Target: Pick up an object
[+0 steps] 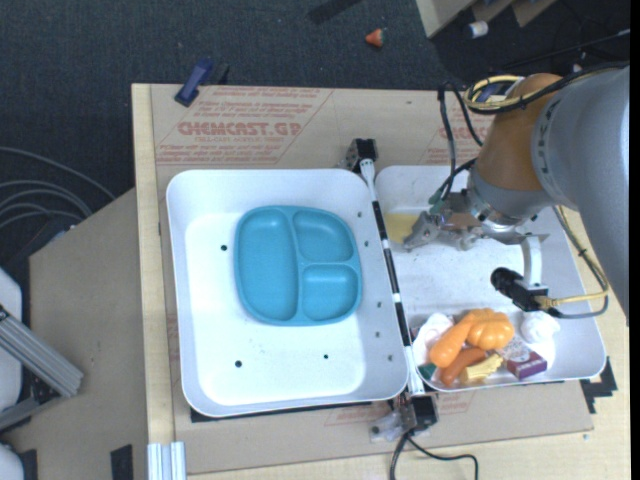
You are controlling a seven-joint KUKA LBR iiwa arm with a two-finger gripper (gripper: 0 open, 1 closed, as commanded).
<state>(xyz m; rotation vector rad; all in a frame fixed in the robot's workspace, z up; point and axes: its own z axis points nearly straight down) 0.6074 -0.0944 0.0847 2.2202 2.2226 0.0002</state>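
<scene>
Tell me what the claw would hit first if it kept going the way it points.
Probably the pale yellow thing just ahead of the claw, by the right bin's left wall, though depth is unclear and it might pass above it.

Robotics lab: bench [290,118], twin bins [200,298], floor cables [40,193].

My claw [437,226] hangs over the far end of the right bin [450,280], close to the wall [388,258] it shares with the left bin [182,268]. A yellowish thing [400,230] lies just beside me against that wall. The right bin's middle floor is open room. Its near end is crowded by a pile [480,343] of orange, white, purple and yellow bits. In the left bin a blue tray [297,265] takes the middle, with free floor around it, widest at the near end.
</scene>
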